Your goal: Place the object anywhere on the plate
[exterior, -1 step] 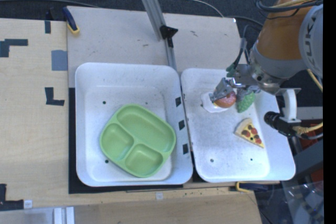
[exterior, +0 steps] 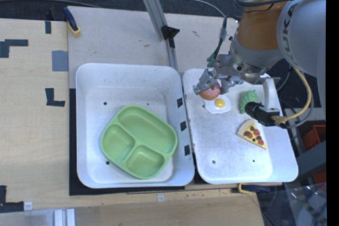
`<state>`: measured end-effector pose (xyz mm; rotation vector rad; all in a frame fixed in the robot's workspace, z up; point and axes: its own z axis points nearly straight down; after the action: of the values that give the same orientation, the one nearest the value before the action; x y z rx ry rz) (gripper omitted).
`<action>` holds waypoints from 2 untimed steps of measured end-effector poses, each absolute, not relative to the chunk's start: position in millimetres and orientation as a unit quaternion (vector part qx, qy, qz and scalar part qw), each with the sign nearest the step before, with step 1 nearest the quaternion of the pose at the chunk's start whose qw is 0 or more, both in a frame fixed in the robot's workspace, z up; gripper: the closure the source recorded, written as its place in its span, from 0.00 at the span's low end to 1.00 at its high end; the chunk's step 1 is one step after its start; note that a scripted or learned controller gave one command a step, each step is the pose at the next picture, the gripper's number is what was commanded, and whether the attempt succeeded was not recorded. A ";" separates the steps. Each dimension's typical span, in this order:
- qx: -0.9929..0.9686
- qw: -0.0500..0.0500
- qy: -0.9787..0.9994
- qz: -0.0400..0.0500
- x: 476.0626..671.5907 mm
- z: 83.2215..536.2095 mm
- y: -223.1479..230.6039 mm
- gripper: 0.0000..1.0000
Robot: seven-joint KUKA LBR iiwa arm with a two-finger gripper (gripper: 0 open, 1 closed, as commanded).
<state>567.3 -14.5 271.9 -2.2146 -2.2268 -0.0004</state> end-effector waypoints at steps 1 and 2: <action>-0.705 0.001 -0.709 0.001 586.1 251.5 39.4 1.00; -0.705 0.001 -0.710 0.001 600.4 237.4 95.4 1.00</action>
<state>600.4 95.4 237.4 -2.2126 -2.2279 0.0022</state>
